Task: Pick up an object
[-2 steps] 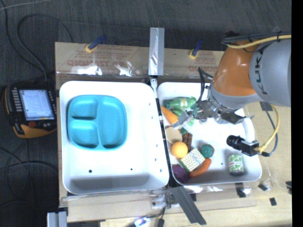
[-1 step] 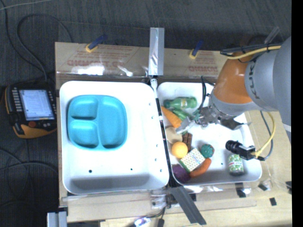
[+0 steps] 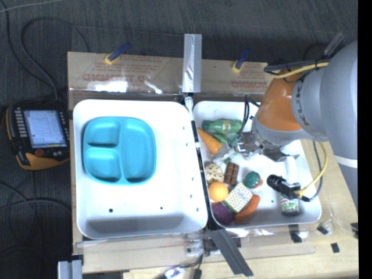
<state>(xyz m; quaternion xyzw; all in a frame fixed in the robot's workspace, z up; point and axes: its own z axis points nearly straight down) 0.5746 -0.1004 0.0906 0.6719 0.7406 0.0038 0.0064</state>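
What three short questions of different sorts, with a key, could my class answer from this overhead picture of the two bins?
1. True or false: the blue divided tray lies in the left bin.
2. Which lies nearest the divider between the bins: (a) orange carrot, (b) green ball, (c) green bottle?
3. Fill in: the arm reaches over the ____ bin.

Key
1. True.
2. (a), the carrot.
3. Right bin, where the toys are piled.

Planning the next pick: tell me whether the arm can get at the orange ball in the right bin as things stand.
Probably yes. The orange ball lies exposed from above, nothing on top, but the checkered block and cookie crowd it, leaving little room around it.
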